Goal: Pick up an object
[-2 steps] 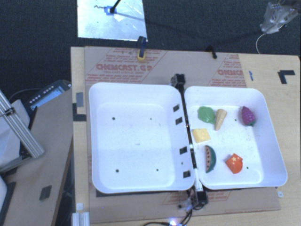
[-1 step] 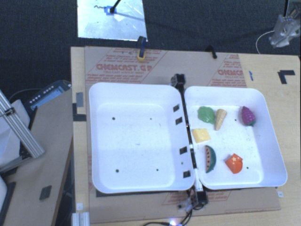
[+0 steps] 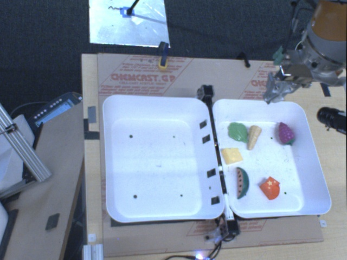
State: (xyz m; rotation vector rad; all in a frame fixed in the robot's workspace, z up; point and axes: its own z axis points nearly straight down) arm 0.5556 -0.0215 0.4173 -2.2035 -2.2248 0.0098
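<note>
Hand point(image 3: 275, 92) hovering over the far rim of the right bin point(image 3: 312, 161), above the back corner, nothing visible between the fingers; how far open, impossible to tell from this slant. Well apart from every candidate object below. Risks from here: descending straight down and striking the bin rim instead of clearing it; closing on bare floor if the reach falls short of the objects; nudging the purple fruit point(image 3: 286, 133) against the right wall, where fingers would have little room. Green piece point(image 3: 237, 131) and cream cone point(image 3: 254, 136) lying just beside each other, so a grasp there likely to catch both or squeeze one out sideways. Yellow wedge point(image 3: 232, 155) flat and thin, probably hard to get under. Watermelon slice point(image 3: 242, 182) near the divider, red piece point(image 3: 270, 188) toward the near side, all in the right bin. Left bin point(image 3: 116, 118) holding only small dark specks.
</note>
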